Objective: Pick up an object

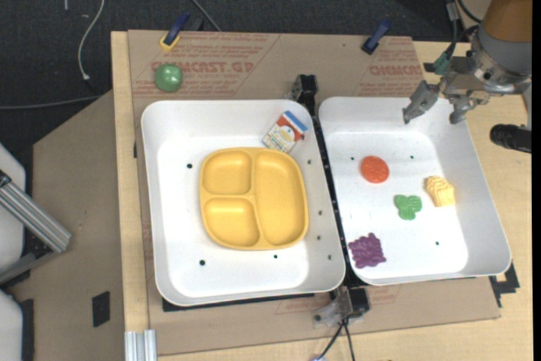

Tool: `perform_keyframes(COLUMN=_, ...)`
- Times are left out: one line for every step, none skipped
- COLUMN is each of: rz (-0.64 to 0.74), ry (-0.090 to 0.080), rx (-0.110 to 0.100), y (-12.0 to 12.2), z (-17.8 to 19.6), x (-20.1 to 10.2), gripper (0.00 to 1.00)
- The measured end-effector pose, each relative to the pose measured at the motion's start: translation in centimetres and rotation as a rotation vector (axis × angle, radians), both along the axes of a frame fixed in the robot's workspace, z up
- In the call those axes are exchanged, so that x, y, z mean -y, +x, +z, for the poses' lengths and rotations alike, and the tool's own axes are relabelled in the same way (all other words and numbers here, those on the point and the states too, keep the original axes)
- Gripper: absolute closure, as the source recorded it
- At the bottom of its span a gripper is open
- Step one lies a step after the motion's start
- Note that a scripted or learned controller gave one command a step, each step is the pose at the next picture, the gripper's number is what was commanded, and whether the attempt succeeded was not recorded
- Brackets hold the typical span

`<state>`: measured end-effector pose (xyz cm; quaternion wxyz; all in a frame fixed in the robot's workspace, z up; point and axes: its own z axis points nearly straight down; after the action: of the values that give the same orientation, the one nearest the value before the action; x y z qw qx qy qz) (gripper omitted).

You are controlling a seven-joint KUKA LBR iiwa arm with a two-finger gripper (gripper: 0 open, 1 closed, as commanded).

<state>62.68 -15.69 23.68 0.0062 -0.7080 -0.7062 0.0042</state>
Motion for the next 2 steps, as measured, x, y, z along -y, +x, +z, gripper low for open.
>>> perform_keyframes(rz=0.003, ry=-0.002, rx=0.014, y=0.3, z=0.8, x=0.0, gripper=0.00)
perform_keyframes(rz=0.003, ry=-0.001, rx=0.009, y=0.9, z=-3.7, x=0.1, gripper=0.00)
